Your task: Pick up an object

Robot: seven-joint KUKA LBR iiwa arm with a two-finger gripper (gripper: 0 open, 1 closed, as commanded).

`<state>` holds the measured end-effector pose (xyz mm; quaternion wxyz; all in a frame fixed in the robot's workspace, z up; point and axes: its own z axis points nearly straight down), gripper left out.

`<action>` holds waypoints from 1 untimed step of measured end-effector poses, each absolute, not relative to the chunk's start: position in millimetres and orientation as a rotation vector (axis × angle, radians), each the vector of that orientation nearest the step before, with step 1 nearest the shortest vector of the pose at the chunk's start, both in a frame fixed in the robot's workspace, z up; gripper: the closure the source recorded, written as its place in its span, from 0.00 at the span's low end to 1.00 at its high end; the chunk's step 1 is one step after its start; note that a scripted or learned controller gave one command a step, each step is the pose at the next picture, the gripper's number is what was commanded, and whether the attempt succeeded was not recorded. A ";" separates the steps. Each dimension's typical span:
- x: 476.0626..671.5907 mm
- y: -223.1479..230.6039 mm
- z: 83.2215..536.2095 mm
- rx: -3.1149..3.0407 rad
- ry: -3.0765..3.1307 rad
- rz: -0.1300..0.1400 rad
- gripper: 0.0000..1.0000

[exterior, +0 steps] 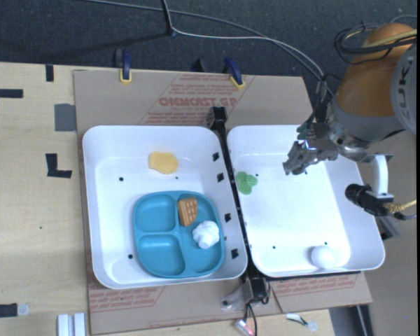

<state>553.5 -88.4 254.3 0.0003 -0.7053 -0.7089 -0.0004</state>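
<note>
— Two shallow white plastic bins sit side by side on the table [28,187], on a sheet of brown cardboard [189,96]. Take the black divider [229,180] between them as the landmark. What comes first, going by size?

— The grey arm with its orange band [371,82], reaching in well to the right of the divider, over the far right corner of the right bin [350,208].

— And the left bin [98,187]?

— It touches the divider on its left side. In its near half lies a blue plastic tray with three compartments [161,254], close to the divider.

— The pincer?

— The pincer [296,166] hangs over the far part of the right bin, right of the divider and apart from it. It looks dark and small from here; I cannot tell whether it is open or closed, and nothing shows gripped in it.

— What could be picked up?

— Five small things. A yellow flattish lump [163,162] lies left of the divider, on the left bin's floor beyond the tray. A white round ball [325,256] rests far right of the divider, at the right bin's near wall. A white crumpled lump [206,234] sits in the tray's right compartment, near the divider. A tan waffle-patterned piece [187,211] lies in the tray just beyond the white lump. A green leafy bit [246,183] lies just right of the divider, on the right bin's floor, left of the pincer and apart from it.
</note>
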 end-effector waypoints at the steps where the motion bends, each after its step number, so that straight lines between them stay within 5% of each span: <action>1: 577.0 -40.9 255.4 -2.215 -2.226 -0.001 1.00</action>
